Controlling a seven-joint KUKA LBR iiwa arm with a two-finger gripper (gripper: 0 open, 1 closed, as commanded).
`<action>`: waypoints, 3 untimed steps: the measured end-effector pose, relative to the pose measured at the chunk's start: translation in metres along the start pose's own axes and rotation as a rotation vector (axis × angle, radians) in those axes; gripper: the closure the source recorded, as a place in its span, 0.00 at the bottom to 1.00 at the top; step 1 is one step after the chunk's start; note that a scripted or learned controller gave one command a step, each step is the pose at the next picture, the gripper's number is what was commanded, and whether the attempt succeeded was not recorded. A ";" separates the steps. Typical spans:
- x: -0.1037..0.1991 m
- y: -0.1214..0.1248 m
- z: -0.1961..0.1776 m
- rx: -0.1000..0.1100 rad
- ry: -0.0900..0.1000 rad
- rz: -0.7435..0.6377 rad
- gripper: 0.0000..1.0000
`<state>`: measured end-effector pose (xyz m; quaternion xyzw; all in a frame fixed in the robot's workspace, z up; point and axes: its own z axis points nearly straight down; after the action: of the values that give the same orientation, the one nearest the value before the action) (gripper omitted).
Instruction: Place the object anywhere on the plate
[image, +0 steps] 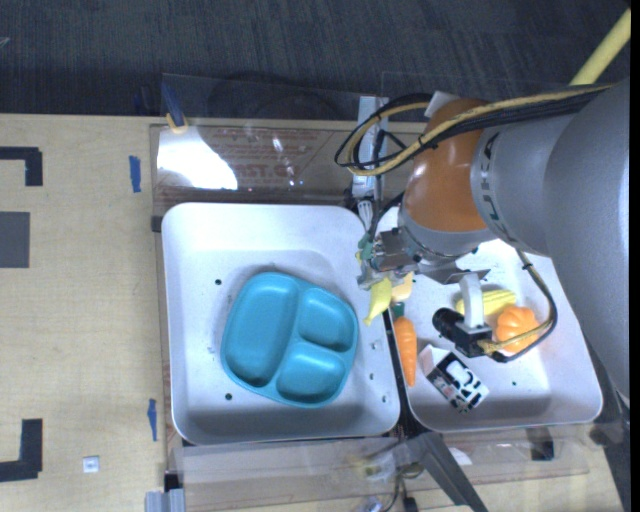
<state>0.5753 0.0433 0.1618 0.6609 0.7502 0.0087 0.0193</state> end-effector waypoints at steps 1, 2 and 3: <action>0.004 -0.001 0.001 -0.006 -0.010 -0.041 1.00; 0.007 -0.001 0.000 -0.002 -0.017 -0.039 1.00; 0.006 -0.001 0.001 -0.001 -0.018 -0.098 1.00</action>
<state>0.5737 0.0494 0.1609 0.6234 0.7815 0.0019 0.0268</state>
